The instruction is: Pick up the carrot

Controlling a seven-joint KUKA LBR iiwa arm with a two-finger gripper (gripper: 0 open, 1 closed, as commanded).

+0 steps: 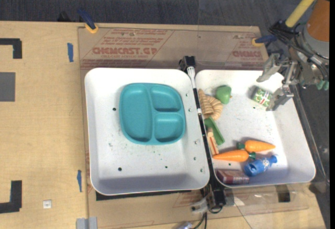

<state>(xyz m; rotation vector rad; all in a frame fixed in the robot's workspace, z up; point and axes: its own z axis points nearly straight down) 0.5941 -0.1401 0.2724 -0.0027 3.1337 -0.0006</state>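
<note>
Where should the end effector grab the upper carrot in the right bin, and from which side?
Probably from above, across the thick orange middle of the upper carrot. It lies flat, pointing right, its right side open. Avoid its green-topped left end, which crowds the lower carrot and blue bottle.

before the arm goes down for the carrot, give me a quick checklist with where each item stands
1. Carrot in view: ok. Two carrots lie in the right bin, near its front.
2. Which one to take: cannot tell; they lie close together.
3. Gripper over a carrot: not ok. It sits at the bin's far right corner, by a small green and white packet.
4. Jaws ready: ok, open and holding nothing.
5. Room around the carrots: not ok. A blue toy touches the front carrot's tip.
6. Left bin: ok, the teal divided plate is away from the path.
</note>
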